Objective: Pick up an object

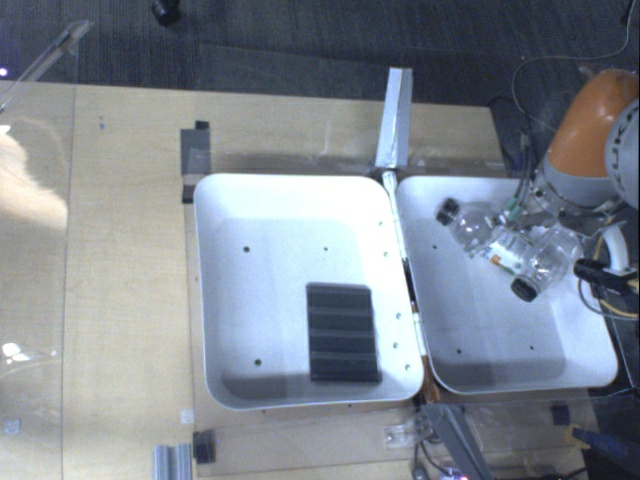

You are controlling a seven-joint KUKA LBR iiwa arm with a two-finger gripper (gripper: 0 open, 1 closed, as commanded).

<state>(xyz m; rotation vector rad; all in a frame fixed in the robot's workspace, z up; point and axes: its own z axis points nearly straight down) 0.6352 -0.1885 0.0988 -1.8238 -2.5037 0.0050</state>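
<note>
Two shallow white bins are seen side by side on a pale wooden tabletop (110, 268); the left bin (230, 228) carries a dark ribbed block (342, 333), lying flat toward its near wall, well apart from the arm; this block is judged the likeliest thing to be picked, though the task names none.

The arm (590, 138) is seen entering from the right, its orange band above the wrist; the gripper (505, 243) is held low over the right bin (480, 348), in its far half; the parts there appear clear and glassy, with two small dark tips.

Whether anything lies beneath the gripper cannot be made out; nothing is seen held.

Step in hand, as judged: a reach or descent in the right bin, with no grasp yet confirmed; the task is taken as not done.

Next move, as judged: if nothing is there to be taken, a lift and a traverse across the divider toward the block would be called for, with the approach squared to its narrower width.
</note>
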